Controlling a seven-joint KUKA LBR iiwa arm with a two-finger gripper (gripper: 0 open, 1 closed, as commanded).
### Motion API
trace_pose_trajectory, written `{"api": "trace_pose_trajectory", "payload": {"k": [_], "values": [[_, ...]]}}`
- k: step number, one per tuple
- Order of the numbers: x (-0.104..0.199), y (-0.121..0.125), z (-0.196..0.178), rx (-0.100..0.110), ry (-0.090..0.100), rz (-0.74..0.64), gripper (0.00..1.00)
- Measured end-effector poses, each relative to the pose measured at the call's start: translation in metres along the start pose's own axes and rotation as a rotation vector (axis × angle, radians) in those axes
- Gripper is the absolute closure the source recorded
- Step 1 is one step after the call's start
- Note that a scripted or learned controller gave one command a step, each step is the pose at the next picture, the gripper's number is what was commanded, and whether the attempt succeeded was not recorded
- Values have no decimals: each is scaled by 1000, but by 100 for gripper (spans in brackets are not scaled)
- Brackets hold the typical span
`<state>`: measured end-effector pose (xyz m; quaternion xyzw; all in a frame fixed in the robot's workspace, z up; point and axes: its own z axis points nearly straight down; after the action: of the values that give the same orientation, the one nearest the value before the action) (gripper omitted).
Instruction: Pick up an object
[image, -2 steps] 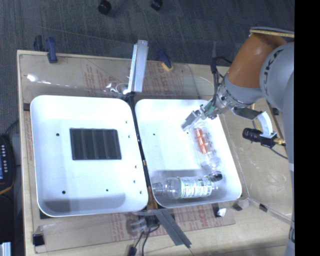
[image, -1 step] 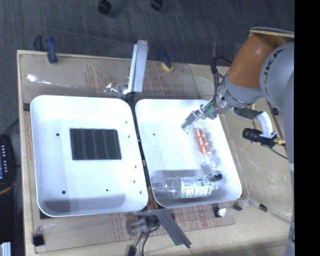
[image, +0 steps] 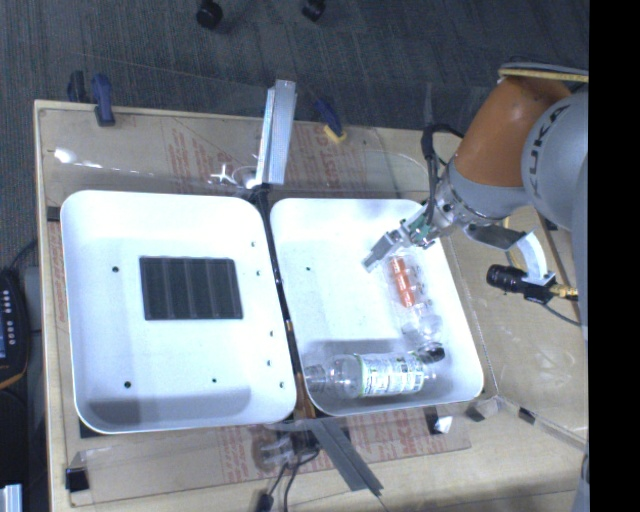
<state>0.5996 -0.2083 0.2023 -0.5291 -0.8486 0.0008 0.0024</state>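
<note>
My gripper (image: 383, 252) hangs over the upper right part of the right bin (image: 320, 230), pointing down and to the left from the orange-banded wrist. Just below it lies a small clear bottle with an orange label (image: 404, 283), running along the bin's right side toward a dark cap (image: 432, 352). A larger clear bottle with a pale label (image: 375, 376) lies on its side along the bin's front wall. In the left bin (image: 90, 230) a dark ribbed rectangular pad (image: 190, 288) lies flat. Nothing is visibly held by the gripper.
An upright metal bar (image: 277, 130) stands behind the seam between the bins. Blue clamps (image: 103, 97) (image: 330, 125) sit on the bench's back edge. A black device with a cable (image: 515, 279) projects right of the right bin. A metal bracket (image: 345, 462) lies in front.
</note>
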Motion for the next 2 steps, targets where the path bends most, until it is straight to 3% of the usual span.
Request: {"api": "trace_pose_trajectory", "payload": {"k": [2], "values": [[-2,6,17,-1,0,-162,0]]}}
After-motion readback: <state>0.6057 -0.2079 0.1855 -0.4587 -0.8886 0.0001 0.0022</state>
